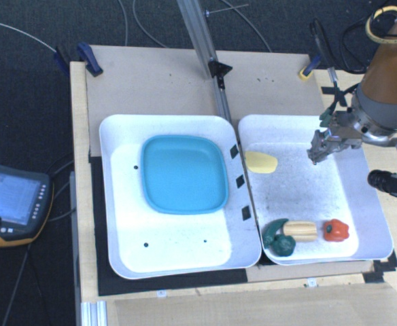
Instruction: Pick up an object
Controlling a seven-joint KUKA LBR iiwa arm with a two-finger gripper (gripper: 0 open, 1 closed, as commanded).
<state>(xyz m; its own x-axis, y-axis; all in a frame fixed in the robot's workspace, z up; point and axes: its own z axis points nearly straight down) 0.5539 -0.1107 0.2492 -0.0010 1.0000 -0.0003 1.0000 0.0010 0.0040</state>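
In the right bin (pixel 300 189) lie a pale yellow lemon-shaped piece (pixel 260 162) near its upper left, and along its front a dark green pepper-like toy (pixel 279 238), a tan cylinder (pixel 300 231) and a red tomato-like toy (pixel 334 230). My gripper (pixel 317 155) hangs over the upper right part of this bin, to the right of the yellow piece and well behind the front row. Nothing shows between its tips.
The left bin (pixel 117 182) holds a square blue plate (pixel 185 174). A metal post (pixel 198 26) slants down to the divide between the bins. Blue clamps (pixel 88 58) sit at the bench's back corners. A teach pendant (pixel 11 202) lies on the floor at left.
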